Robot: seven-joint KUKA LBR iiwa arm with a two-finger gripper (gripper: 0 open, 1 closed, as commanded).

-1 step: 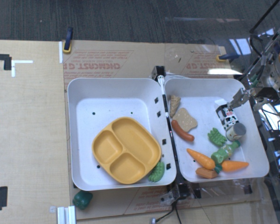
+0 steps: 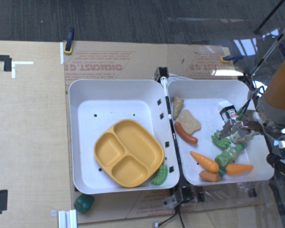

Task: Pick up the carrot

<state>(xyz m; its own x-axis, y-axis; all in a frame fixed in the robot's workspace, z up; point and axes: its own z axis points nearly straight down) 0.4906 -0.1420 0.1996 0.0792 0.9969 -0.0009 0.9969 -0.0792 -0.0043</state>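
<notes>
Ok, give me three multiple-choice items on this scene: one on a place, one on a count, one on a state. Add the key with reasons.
1. Where does the yellow divided plate lie?
A. in the left bin
B. in the right bin
C. on the bare bench

2. How many compartments does that plate have?
A. two
B. three
C. five

3. How does the carrot stand with respect to the end effector?
A. lifted between its fingers
B. lying on the floor of the right bin, apart from it
C. resting on the plate

Key: 1 A, the plate sits inside the left bin, beside the right bin. 2 B, its ridges mark off one long section and two smaller ones. 3 B, the carrot lies on the white floor near the bin's front wall, while the end effector hovers over green items further back.
</notes>
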